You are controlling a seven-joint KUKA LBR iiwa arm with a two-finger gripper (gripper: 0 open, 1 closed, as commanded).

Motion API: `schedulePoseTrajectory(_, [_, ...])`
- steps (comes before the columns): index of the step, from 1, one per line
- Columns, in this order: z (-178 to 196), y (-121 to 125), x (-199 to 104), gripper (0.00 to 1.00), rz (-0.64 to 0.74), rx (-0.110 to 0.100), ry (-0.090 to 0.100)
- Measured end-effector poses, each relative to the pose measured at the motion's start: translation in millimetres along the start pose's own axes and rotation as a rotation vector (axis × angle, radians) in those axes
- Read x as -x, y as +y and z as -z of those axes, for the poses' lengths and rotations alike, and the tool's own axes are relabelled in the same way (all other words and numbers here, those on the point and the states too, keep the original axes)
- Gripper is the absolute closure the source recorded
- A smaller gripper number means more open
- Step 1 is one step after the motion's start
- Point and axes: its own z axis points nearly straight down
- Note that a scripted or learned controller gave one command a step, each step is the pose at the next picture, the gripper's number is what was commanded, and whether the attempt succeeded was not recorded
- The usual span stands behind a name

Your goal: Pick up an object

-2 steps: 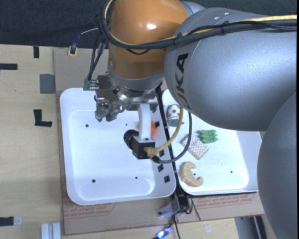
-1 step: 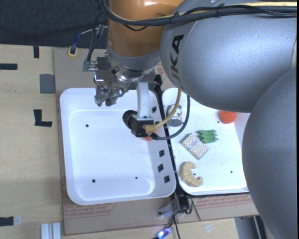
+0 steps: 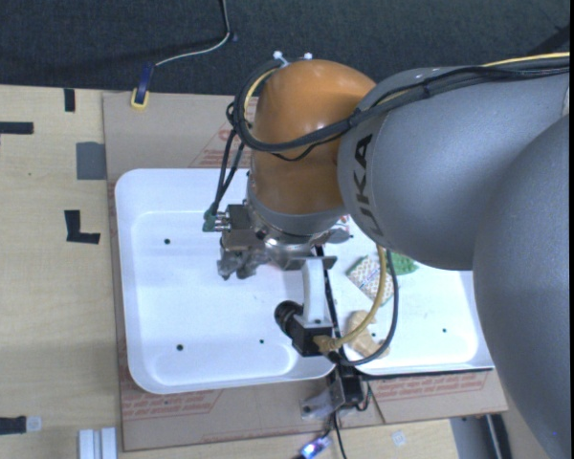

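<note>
Gripper [image 3: 237,264], mine, poised over the left white bin [image 3: 148,256]; whether released or clenched cannot be told.

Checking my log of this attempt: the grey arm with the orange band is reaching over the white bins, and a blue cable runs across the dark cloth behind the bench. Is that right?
Not quite. The camera view shows the arm with its orange band reaching over the white bins, but the cable running across the dark cloth is white, not blue.
</note>
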Motion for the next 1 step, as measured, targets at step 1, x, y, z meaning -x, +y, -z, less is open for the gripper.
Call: schedulePoseTrajectory(1, [-35.7, -1.2, 109.7, 1.0, -0.008, 0.008, 0.0])
